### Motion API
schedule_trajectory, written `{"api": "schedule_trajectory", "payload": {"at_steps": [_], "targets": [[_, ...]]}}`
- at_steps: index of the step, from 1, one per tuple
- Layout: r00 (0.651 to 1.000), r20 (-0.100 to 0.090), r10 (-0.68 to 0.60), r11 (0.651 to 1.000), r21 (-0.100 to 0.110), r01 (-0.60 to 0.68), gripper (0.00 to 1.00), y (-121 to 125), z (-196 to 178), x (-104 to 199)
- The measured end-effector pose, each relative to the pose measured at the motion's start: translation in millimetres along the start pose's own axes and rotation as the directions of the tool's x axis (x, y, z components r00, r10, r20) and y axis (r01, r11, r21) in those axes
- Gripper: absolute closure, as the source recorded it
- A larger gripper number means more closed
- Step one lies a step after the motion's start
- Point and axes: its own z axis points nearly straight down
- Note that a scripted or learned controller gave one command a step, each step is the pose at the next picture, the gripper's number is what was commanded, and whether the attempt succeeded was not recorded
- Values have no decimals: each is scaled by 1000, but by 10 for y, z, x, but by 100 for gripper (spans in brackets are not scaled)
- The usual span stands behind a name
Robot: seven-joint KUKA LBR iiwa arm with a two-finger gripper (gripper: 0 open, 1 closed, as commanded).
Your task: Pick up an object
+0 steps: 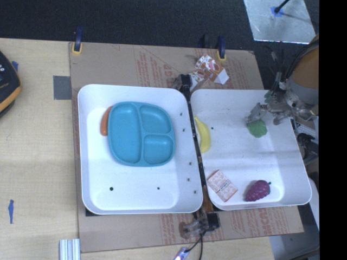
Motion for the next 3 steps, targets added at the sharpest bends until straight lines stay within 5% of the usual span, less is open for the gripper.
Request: {"api": "schedule_trajectory", "payload": {"at_steps": [1, 2, 3], "targets": [[1000, 0, 7, 1000, -6, -7, 0, 107, 112, 11], [1000, -2, 7, 1000, -6, -7, 0, -554, -1268, 472], [1000, -2, 6, 1000, -1, -6, 0, -80, -658, 342]]}}
